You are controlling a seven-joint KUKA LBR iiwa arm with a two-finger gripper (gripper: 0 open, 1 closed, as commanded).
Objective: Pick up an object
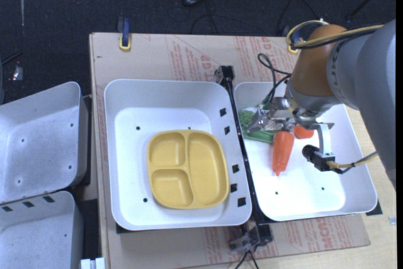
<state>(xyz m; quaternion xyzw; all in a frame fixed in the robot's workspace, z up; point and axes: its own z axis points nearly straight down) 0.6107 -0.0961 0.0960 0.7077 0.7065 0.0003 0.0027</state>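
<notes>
while left bin (126,104) holds yellow plate (187,168), carrot (281,151) in right bin (315,192)

— How does the arm look?

— The arm (371,66) is thick and round. Its shell is smooth and grey, without shine, and a little lighter along the upper edge.

— And closer to the wrist?

— There the grey stops and an orange band (315,69) begins. It is rounded, almost like a ball, and slightly glossy. A yellow cable (301,31) makes a loop at the far side of this band, and a thin black cable (267,66) curls beside it.

— What about the hand?

— The hand (272,118) is small, made of silver-grey metal with some dark parts. Its finer details are too small to tell.
</notes>
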